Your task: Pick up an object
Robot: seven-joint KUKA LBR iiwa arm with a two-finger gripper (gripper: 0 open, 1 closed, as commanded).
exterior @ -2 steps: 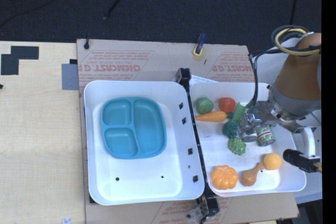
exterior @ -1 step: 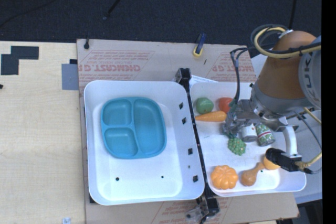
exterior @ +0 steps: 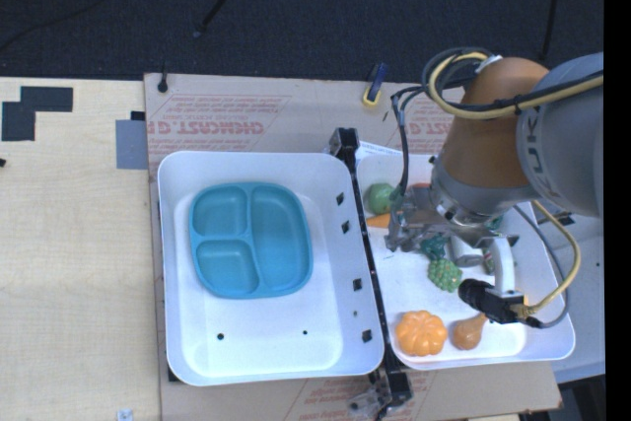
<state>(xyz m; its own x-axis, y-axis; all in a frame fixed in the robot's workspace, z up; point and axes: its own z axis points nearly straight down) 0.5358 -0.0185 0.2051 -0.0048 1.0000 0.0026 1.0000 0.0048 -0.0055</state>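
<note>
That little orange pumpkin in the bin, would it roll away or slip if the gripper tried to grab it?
The pumpkin looks round and squat, so a nudge would probably make it slide or rock rather than roll far. Its skin looks smooth and ribbed, so it might slip. It lies near the front wall of the right bin, beside a brown piece, which could crowd a grasp.

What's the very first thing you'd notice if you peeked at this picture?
The big grey robot arm with its orange band, leaning over the right bin. Next, the bright blue plate with three sections, lying in the left bin. Then the toy food in the right bin: an orange pumpkin near the front and a green bunch of grapes under the arm.
</note>
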